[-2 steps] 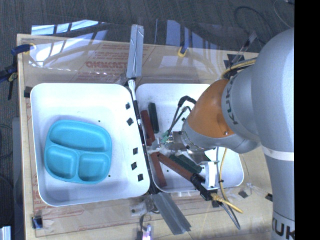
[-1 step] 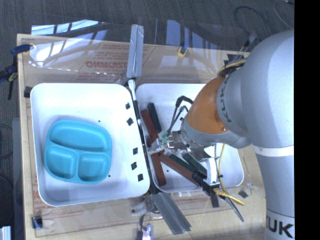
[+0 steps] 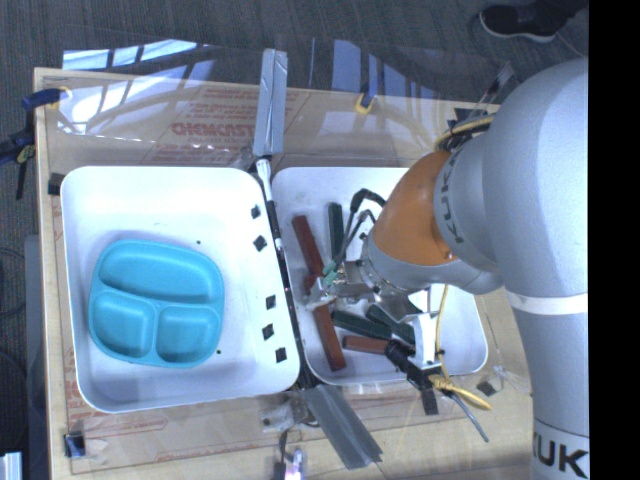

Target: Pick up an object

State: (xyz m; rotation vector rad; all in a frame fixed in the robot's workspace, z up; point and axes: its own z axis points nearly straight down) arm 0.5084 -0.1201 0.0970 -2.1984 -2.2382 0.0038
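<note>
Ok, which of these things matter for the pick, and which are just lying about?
In the job:
- gripper, low in the right bin
- upper brown bar, lower brown bar and dark green bar, all close to it

Lying about:
- blue divided tray, alone in the left bin

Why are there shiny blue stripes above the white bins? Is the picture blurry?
Camera view: the stripes are light reflecting off the glossy bench; the left bin looks nearly washed out; the whole picture is slightly soft, not badly blurred.
</note>
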